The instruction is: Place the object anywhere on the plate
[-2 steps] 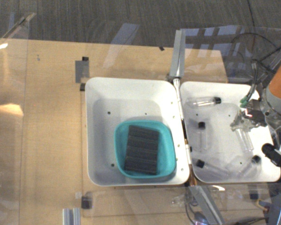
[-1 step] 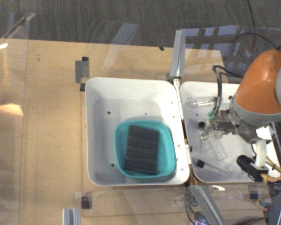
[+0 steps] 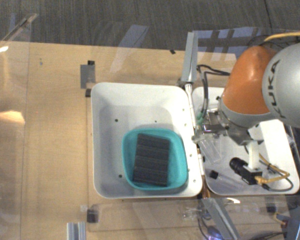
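A teal plate (image 3: pixel 179 156) lies in the left white bin (image 3: pixel 105 134), toward its front right. A dark ribbed rectangular block (image 3: pixel 151 159) rests flat on the plate, covering most of its middle. My gripper (image 3: pixel 209 143) hangs over the left edge of the right bin (image 3: pixel 285 139), just right of the wall between the two bins. It is apart from the block and the plate. The grey arm with its orange band (image 3: pixel 245 86) covers much of the right bin.
A small black piece (image 3: pixel 213 174) lies on the right bin's floor near its front left. The divider between the bins (image 3: pixel 195 144) runs close to the gripper. A metal post (image 3: pixel 189 59) stands behind the bins.
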`<state>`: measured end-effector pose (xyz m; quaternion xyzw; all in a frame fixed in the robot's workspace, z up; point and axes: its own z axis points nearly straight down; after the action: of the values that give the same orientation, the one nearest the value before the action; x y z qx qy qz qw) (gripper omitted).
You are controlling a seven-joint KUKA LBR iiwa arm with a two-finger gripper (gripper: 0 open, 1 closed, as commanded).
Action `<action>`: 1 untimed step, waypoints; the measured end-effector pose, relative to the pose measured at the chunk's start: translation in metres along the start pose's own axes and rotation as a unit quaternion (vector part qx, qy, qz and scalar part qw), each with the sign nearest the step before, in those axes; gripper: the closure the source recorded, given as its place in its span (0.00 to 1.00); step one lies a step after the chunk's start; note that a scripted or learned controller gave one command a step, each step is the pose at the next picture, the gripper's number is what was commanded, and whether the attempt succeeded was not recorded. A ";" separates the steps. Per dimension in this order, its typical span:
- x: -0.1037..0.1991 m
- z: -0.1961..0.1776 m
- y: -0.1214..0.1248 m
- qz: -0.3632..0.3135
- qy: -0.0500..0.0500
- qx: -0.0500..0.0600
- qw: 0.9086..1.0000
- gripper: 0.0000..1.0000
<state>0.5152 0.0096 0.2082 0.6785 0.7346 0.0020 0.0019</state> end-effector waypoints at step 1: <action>0.012 0.024 0.021 -0.033 0.000 0.001 0.999 1.00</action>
<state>0.5354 0.0234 0.1844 0.6536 0.7568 0.0015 0.0015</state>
